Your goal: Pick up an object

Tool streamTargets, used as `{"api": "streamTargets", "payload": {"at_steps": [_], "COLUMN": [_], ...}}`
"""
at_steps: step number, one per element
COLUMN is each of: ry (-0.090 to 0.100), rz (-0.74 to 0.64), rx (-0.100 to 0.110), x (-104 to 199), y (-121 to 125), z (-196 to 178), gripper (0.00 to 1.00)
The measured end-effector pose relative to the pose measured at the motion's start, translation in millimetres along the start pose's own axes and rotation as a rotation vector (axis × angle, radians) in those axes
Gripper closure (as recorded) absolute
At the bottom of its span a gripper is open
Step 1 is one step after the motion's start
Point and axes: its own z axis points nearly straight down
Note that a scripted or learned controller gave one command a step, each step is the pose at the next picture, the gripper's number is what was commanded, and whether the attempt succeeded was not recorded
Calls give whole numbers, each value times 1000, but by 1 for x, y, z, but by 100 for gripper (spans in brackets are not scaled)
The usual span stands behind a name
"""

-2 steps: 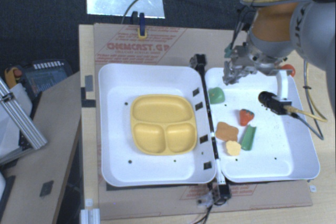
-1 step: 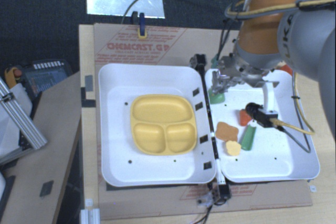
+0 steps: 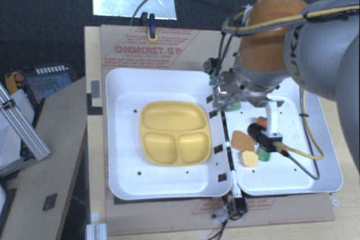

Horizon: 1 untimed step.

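My gripper (image 3: 226, 99) hangs low over the near-left corner of the right bin (image 3: 315, 177), close to the wall shared with the left bin. A small green piece (image 3: 234, 104) lies right beside it. Lower in the same bin lie a tan-orange piece (image 3: 242, 140), a small yellow piece (image 3: 250, 159), another green piece (image 3: 263, 155) and a small red-orange piece (image 3: 261, 121). The wrist and its fittings hide the gripper's tips, and I see nothing held.
A yellow three-part plate (image 3: 174, 132) lies in the middle of the left bin (image 3: 121, 115). A black fitting with a yellow cable (image 3: 292, 152) trails from the wrist across the right bin. The arm's bulk covers the right bin's far part.
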Motion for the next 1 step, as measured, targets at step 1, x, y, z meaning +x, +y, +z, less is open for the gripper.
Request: {"api": "streamTargets", "payload": {"at_steps": [1], "ry": [-1], "rz": [1], "rx": [2], "x": [37], "y": [-32], "z": [13], "gripper": [100]}}
